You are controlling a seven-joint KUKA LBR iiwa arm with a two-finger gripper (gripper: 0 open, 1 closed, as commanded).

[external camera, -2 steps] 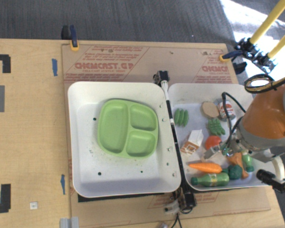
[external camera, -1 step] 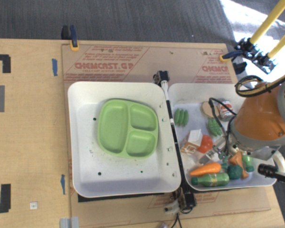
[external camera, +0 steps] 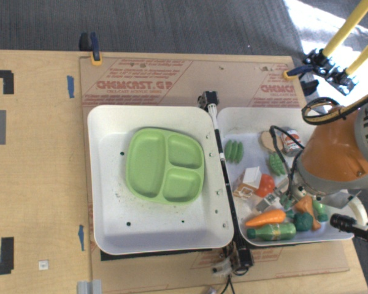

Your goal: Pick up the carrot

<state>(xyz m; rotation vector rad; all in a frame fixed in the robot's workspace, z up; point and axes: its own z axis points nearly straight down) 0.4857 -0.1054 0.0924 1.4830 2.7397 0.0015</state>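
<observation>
The orange carrot [external camera: 267,218] lies near the front wall of the right bin [external camera: 250,122], pointing left, just above a green bottle-shaped toy [external camera: 272,230]. My gripper [external camera: 286,196] hangs low over the right half of that bin, under the orange wrist band [external camera: 332,153]. It is just up and to the right of the carrot's thick end. The wrist hides much of the gripper, and I see nothing held in it.
The left bin [external camera: 104,164] holds a green divided plate [external camera: 165,165]. Around the carrot lie a red toy [external camera: 265,184], a white box [external camera: 251,177], a green ridged toy [external camera: 233,150], a can [external camera: 290,142] and small green and orange pieces [external camera: 306,216].
</observation>
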